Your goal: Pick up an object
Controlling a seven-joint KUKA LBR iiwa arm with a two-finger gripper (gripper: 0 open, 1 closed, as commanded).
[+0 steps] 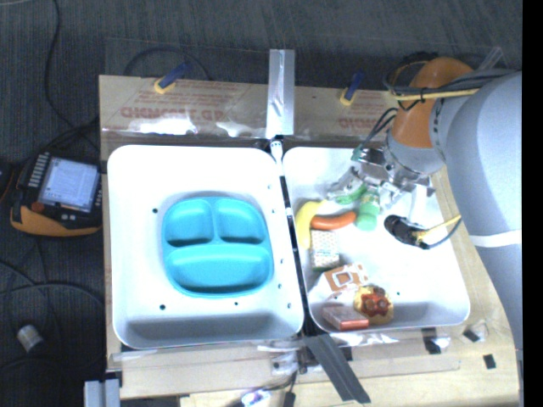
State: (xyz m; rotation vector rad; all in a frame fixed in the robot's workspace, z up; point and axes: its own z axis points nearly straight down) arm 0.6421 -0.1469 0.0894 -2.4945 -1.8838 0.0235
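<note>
Green object (366, 216) lies in the right bin (441, 295), touching the orange sausage-shaped piece (333, 220) beside the yellow banana-shaped piece (305, 217). Gripper (366, 185) sits directly above the green object, near the bin's back wall; finger state cannot be told, and nothing is seen held. Toward the front lie small patterned cards (344, 278) and a red-yellow lump (373, 302). Left bin (136, 312) holds a blue divided tray (218, 244).

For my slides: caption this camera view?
Gripper lowered over toy food in the right bin; blue tray in the left bin.
</note>
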